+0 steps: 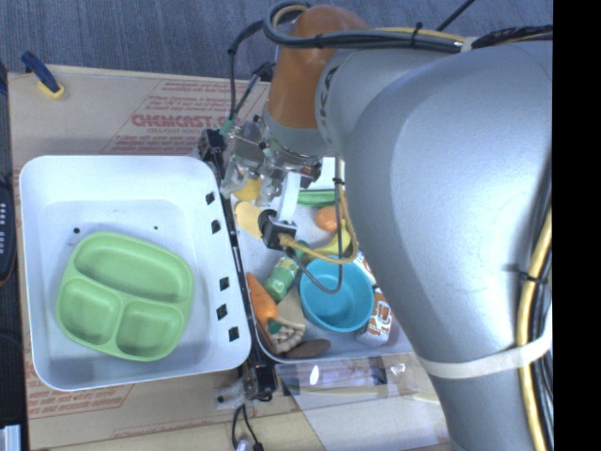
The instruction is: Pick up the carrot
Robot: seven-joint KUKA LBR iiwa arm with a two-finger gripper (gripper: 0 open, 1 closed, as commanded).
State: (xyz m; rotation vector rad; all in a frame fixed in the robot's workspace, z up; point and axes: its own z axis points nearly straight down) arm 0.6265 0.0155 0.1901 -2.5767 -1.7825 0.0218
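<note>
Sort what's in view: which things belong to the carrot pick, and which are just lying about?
Job: carrot, hand.
Lying about: green divided plate, blue bowl, green bottle, brown item, yellow item.

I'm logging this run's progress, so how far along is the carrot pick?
Nothing looks done yet: the orange carrot lies in the right white bin, by its left wall, beside the blue bowl and a small green bottle. In hand: the gripper hangs over the bin's far end, apart from the carrot. Left: reach the carrot, grasp and lift it.
</note>
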